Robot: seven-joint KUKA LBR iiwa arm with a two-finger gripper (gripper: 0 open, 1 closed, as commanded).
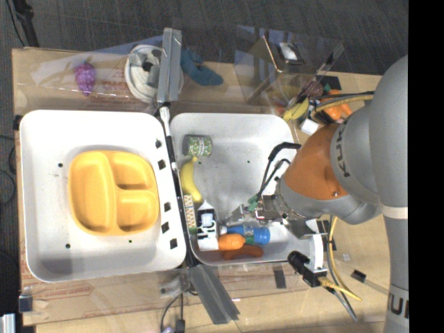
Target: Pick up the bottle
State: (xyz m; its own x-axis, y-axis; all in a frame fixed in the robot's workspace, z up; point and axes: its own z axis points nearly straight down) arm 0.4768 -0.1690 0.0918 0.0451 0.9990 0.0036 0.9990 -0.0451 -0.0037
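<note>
Grey arm (361,151) sets its gripper (253,212) just above the bottle (251,236).

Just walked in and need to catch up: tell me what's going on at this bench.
A grey and orange robot arm reaches in from the right, its hand low over the near end of the right bin. Just below it lies a blue bottle beside a carrot. A banana and a green can sit in the same bin. The left bin holds a yellow divided tray. Nothing appears lifted yet.
</note>
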